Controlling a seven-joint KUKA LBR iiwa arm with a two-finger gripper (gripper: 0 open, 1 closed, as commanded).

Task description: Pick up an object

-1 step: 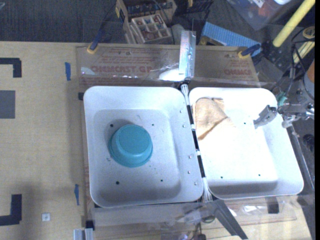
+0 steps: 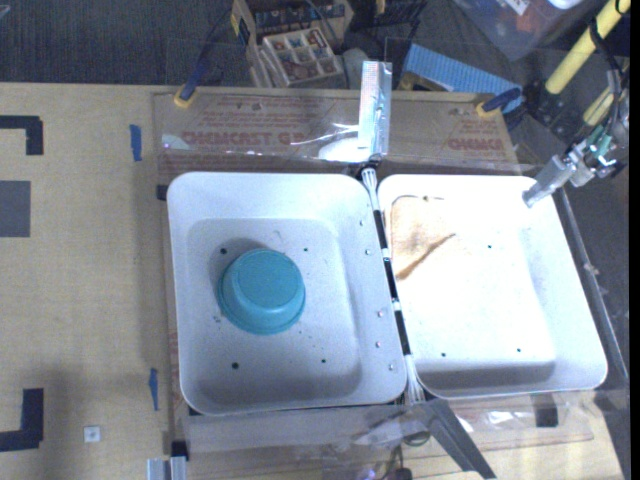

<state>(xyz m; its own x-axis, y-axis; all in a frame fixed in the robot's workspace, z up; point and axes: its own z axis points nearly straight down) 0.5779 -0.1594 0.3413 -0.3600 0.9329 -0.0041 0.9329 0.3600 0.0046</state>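
Teal round plastic bowl [image 2: 262, 289] upside down in left shallow white bin [image 2: 190, 208], left of centre. Brown-stained right white bin [image 2: 560, 368] alongside, touching. Pincer [image 2: 548, 181] hovering over right bin's far right corner, well apart from bowl; open or shut, cannot tell.

A teal bowl [image 2: 262, 290] sits in the white left bin [image 2: 200, 208], while the white right bin [image 2: 560, 268] bears a brown stain [image 2: 415, 243].

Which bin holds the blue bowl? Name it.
The left bin: the blue bowl sits upside down in it; the right bin bears a brown stain.
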